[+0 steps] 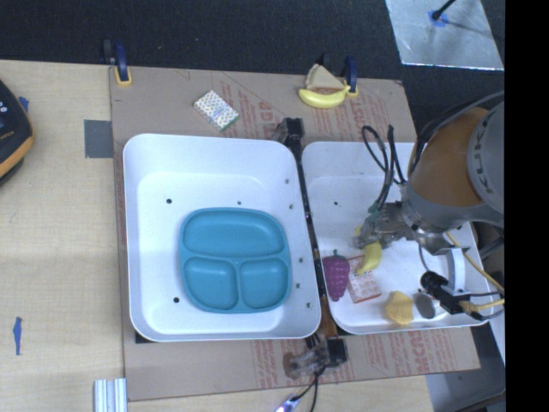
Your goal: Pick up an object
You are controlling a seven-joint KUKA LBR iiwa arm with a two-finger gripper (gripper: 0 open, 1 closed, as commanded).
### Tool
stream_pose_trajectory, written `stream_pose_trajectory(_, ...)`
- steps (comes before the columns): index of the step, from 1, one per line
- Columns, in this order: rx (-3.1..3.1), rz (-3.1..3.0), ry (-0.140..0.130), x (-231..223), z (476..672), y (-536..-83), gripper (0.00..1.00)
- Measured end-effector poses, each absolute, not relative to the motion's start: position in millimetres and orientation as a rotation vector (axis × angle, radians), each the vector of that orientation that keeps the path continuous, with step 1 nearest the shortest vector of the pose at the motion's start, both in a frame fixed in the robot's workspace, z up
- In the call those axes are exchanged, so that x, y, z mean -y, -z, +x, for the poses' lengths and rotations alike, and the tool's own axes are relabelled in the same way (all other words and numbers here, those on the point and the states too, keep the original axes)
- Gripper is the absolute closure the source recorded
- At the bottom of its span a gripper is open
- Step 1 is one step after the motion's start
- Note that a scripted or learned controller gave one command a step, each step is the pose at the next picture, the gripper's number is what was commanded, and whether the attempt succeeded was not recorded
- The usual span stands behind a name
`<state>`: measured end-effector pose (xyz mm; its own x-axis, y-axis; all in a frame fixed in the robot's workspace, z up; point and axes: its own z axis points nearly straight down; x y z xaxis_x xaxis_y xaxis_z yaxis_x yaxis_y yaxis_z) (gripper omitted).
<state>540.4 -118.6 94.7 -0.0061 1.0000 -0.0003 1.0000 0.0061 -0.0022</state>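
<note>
You have two white bins on the bench; the left bin [137, 230] holds a teal divided tray [234, 258], lying flat near its centre, with one long compartment at twelve o'clock and two smaller ones at six o'clock; the right bin [343, 166] holds the loose objects and the arm's working end.

The arm [455, 166] comes in from three o'clock, its orange band showing above the grey wrist; the gripper [376, 233] hangs low over the middle of the right bin, with black cables looping up toward twelve o'clock behind it; you cannot tell how wide the claw stands, since the wrist and shadow blur it together.

Just at six o'clock of the gripper lies a small yellow piece [371, 259], tilted, close under the claw; whether it is touched or gripped you cannot tell. At eight o'clock of that piece a purple object [336, 275] rests against the bin's left wall; beside it, toward five o'clock, lies a flat pale card with red print [364, 291]. Nearer the bin's six-o'clock rim sits a yellow lump [400, 307], with a small grey object [424, 305] just at its three o'clock.

Outside the bins, at twelve o'clock on the brown board, you see a yellow banana [323, 98] and a small patterned packet [215, 109], well apart from each other.
</note>
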Motion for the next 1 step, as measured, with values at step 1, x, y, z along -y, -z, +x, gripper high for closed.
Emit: stream_pose_trajectory(1, 2.226, -2.214, -0.001, 38.2, 569.4, -192.3, 1.00)
